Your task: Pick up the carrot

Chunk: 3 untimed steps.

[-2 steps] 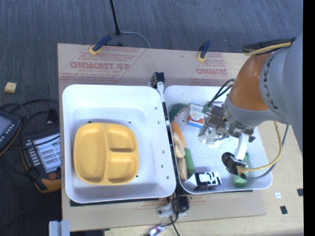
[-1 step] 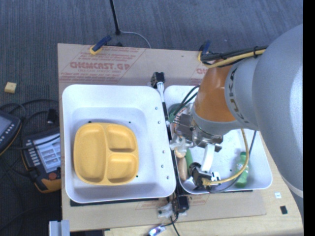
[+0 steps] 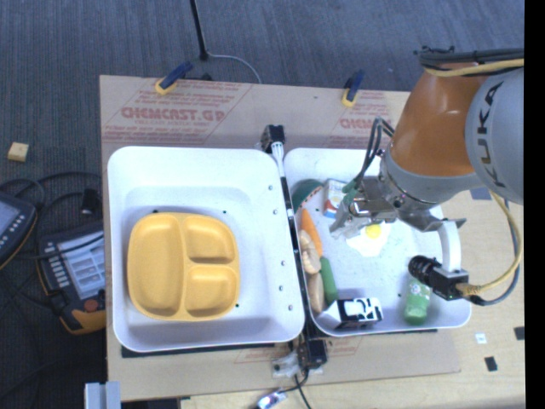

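The carrot (image 3: 311, 232) is a small orange piece lying along the left wall of the right bin (image 3: 456, 318), pointing toward the back. The gripper (image 3: 352, 206) hangs over the middle of that bin, a little right of and behind the carrot, and apart from it. The grey arm with its orange band (image 3: 434, 130) comes in from the right and covers the bin's back right part. Nothing orange shows at the gripper.
Beside the carrot in the right bin lie a fried-egg toy (image 3: 370, 239), a green cucumber piece (image 3: 328, 275), a tan bun (image 3: 315, 294), a black-and-white item (image 3: 358, 311), a green bottle (image 3: 415, 303) and a dark green item (image 3: 306, 192). The left bin (image 3: 145, 164) holds a yellow divided plate (image 3: 162, 296).
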Available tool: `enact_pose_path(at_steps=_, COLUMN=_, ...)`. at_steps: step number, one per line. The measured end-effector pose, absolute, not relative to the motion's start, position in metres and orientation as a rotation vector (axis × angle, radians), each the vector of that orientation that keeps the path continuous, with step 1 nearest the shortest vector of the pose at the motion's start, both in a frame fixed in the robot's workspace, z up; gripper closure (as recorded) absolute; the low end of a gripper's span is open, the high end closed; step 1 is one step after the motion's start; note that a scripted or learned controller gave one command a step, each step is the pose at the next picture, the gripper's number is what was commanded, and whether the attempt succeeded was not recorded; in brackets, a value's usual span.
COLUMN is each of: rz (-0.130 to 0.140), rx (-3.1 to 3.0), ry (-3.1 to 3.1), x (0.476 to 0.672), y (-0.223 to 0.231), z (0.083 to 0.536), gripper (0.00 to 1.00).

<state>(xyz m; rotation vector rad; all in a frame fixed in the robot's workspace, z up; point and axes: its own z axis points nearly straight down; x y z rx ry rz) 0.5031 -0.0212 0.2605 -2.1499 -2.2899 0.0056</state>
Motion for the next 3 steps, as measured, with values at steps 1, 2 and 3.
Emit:
enact_pose_path(at_steps=1, rz=0.007, rx=-2.355, ry=-2.075, x=0.507, y=0.074, z=0.244, gripper=1.00)
enact_pose_path(at_steps=2, rz=0.007, rx=-2.155, ry=-2.281, x=0.483, y=0.042, z=0.184, gripper=1.00)
enact_pose_path(at_steps=3, rz=0.004, rx=-1.686, ry=-2.650, x=0.519, y=0.010, z=0.239, gripper=1.00)
